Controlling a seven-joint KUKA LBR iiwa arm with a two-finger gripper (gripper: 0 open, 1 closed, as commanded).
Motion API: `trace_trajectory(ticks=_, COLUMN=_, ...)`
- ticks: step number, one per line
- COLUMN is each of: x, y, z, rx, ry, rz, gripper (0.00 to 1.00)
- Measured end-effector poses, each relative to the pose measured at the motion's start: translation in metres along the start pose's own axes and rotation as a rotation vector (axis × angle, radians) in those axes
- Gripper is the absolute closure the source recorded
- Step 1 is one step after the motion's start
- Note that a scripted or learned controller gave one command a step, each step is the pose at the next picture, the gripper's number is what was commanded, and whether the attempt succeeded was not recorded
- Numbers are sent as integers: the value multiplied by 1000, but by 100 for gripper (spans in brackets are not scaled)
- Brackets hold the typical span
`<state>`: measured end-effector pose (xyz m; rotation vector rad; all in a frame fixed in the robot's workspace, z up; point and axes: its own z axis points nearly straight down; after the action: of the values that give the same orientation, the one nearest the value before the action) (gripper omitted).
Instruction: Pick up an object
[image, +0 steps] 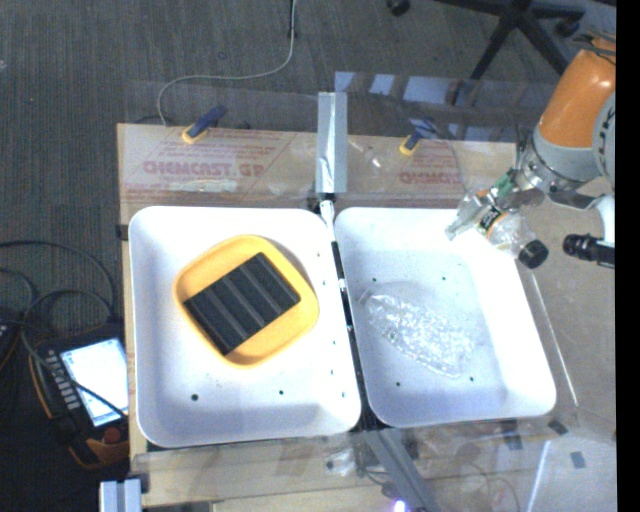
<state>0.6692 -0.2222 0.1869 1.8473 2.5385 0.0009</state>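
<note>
**A:** Where does your gripper stand?

**B:** It hangs over the far right corner of the right bin, and you hold nothing there. Whether it is open or closed I cannot tell.

**A:** What would you have me pick?

**B:** A clear crinkled plastic piece lies in the middle of the right bin, nearer than your gripper and to its left. It looks thin and flat, so I judge you must come straight down and pinch a raised fold.

**A:** And the other bin?

**B:** The left bin holds a yellow dish with a dark ribbed top. It is well apart, across the rims between the bins.
</note>
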Motion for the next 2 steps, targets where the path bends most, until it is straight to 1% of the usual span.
trace_trajectory(ticks=1, x=0, y=-1, z=16, rx=3, ry=-2, rz=-14, gripper=0)
trace_trajectory(ticks=2, x=0, y=0, z=-9, rx=1, ry=0, rz=1, gripper=0)
